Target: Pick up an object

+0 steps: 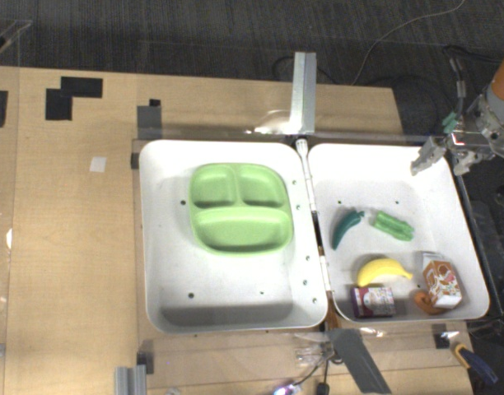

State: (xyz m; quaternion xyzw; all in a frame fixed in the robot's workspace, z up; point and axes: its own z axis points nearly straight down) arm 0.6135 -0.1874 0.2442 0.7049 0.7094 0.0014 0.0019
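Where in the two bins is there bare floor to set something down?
Left bin: bare strips left of and below the green divided plate. Right bin: its far half, above the teal item and green item. Crowded: near edge, with banana, dark can and brown carton.

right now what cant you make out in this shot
- Gripper: camera view; small and blurred at the right bin's far corner, finger state unreadable.
- Arm: cut off by the right edge.
- Brown carton and dark purple can: labels too small to read.
- Banana: near end hidden behind the can.
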